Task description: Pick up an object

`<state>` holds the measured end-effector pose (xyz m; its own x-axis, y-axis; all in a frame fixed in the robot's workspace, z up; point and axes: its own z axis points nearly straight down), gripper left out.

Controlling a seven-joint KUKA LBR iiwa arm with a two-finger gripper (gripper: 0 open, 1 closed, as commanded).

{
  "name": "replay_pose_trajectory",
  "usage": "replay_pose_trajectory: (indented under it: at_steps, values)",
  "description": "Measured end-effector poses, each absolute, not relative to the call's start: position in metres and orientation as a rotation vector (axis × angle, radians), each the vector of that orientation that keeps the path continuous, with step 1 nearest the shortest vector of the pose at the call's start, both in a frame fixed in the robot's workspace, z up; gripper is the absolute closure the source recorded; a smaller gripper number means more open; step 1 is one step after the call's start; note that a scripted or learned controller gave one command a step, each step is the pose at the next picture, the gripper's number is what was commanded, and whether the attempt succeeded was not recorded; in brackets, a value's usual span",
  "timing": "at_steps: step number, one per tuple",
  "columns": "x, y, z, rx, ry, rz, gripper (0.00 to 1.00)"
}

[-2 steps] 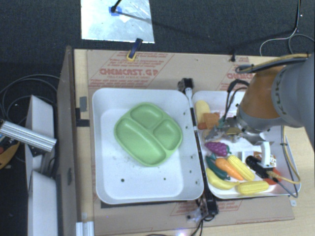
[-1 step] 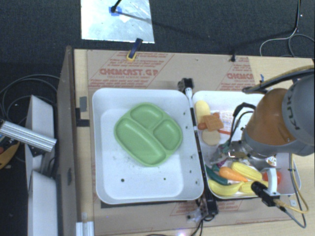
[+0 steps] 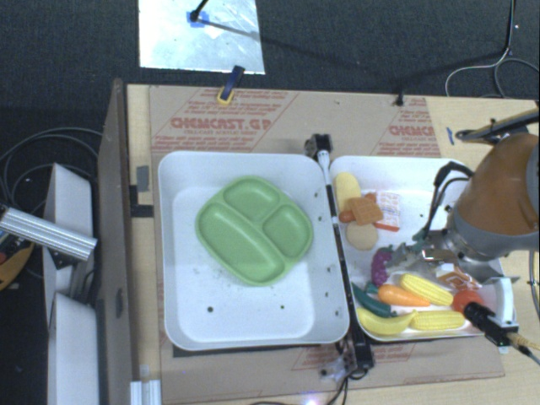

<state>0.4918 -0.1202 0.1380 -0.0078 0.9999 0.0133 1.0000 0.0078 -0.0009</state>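
One grey arm (image 3: 498, 205) bends in from the right over the right bin (image 3: 396, 171); finger state unreadable. Beneath it a yellow corn cob (image 3: 426, 288) lies slantwise, long axis upper-left to lower-right

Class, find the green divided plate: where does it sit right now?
In the camera view, the green divided plate lies in the left bin, near its middle, apart from the toy food piled in the right bin.

Overhead light is washing out both white bins (image 3: 245, 327) pretty hard, glare is bouncing off the shiny sheet (image 3: 202, 24) up top, and everything's looking soft and grainy.
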Motion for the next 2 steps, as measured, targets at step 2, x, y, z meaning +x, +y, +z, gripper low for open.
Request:
replay_pose_trajectory:
  at_steps: [2]
  values:
    - [0.51,-0.1,0.085,-2.208,-2.226,-0.009,0.0]
